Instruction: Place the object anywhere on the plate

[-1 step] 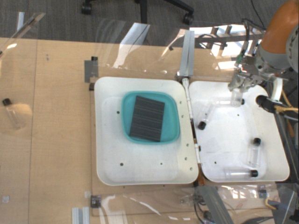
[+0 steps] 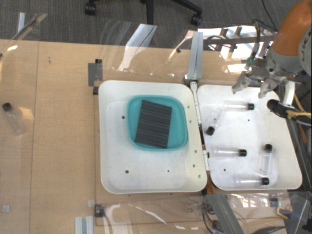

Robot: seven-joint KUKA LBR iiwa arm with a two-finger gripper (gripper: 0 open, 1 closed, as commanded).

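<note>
While the gripper (image 2: 253, 86) hovers fingers apart over the right white bin (image 2: 287, 145), I count five clear black-capped vials (image 2: 229, 152); one teal plate (image 2: 181, 126) carries one dark ribbed slab (image 2: 154, 124).

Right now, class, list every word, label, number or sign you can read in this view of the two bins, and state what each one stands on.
None: no readable text.
The dark grey ribbed rectangular block on the teal square plate carries only fine stripes, no letters.
The clear plastic vials with black caps in the right white bin show no legible labels.
</note>
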